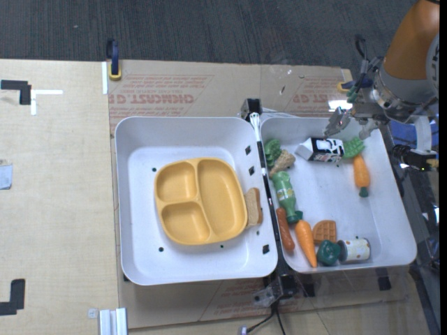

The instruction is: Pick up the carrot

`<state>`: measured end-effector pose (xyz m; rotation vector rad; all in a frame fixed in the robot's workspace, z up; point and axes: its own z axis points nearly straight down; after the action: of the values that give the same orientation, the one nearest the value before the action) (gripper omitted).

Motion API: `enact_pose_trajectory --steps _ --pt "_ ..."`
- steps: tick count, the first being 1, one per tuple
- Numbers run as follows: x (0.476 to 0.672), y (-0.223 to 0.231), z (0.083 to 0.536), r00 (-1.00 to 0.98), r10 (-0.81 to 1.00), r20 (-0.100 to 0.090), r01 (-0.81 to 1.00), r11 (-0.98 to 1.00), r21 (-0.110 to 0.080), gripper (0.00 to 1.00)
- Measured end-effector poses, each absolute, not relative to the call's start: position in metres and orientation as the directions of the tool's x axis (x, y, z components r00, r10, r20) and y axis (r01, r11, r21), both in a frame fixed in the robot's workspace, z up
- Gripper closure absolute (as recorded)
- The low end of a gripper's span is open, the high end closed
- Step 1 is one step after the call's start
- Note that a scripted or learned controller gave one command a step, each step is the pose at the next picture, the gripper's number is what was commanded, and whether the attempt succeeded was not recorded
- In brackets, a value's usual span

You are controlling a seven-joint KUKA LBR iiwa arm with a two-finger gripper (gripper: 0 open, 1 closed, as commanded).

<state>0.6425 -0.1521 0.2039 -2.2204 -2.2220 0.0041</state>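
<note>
- Down at the near edge of the right bin [398, 218], a small bottle [354, 250] lies on its side next to a waffle piece [325, 229].
- Carrot [305, 239], orange with a green top, lies just left of the waffle, tip pointing away, beside a sausage [284, 230].
- Second carrot [360, 174] sits near the far right corner, just below the milk carton [324, 149].
- Gripper [347, 121] hovers over that far corner, fingers apart, nothing between them.
- Left bin [133, 208] carries a yellow divided plate [200, 201], bread slice [253, 207] at its right rim.
</note>
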Motion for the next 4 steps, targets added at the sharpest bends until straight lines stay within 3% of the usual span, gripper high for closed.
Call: enact_pose_trajectory --steps 1,2,3,4 --pt "0.620 -0.187 0.093 -0.072 0.997 0.004 0.997 0.072 0.003 0.00" --pt "0.570 -0.199 0.096 0.015 0.999 0.038 1.000 -0.015 0.007 0.00" --pt "0.517 -0.199 0.096 -0.006 0.999 0.032 1.000 0.006 0.008 0.00" --pt "0.490 -0.202 0.096 -0.125 0.992 0.029 0.992 0.125 0.016 0.00"
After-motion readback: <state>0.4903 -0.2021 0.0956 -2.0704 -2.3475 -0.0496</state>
